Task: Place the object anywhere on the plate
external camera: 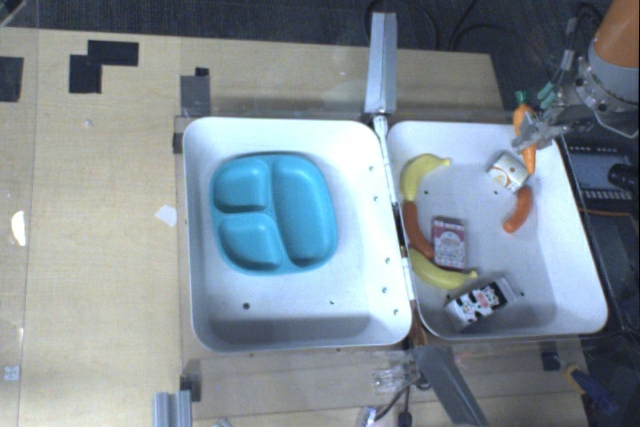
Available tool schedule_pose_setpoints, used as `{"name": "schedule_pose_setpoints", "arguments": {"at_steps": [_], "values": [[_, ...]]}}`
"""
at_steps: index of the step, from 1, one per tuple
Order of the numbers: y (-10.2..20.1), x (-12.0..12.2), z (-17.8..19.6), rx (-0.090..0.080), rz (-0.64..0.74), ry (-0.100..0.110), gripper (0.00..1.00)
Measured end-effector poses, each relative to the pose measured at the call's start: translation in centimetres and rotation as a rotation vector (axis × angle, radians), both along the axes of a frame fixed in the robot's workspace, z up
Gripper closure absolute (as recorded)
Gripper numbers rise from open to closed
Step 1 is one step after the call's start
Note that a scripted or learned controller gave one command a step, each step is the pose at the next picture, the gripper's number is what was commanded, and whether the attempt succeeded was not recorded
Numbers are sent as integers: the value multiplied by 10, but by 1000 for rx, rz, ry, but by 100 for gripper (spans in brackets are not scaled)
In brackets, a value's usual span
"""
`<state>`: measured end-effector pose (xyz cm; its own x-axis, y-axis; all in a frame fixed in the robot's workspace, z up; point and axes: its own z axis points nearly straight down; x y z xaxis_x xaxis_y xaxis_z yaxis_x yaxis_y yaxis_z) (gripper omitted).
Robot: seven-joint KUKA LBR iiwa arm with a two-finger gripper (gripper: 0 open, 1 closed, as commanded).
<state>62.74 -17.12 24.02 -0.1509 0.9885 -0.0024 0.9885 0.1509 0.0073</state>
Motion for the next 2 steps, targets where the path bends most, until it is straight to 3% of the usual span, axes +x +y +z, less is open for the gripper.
{"name": "schedule_pose_setpoints", "arguments": {"at_steps": [1,2], "values": [[-33,20,9,1,-283,-1,100],[-33,20,10,1,-282,-1,0]]}}
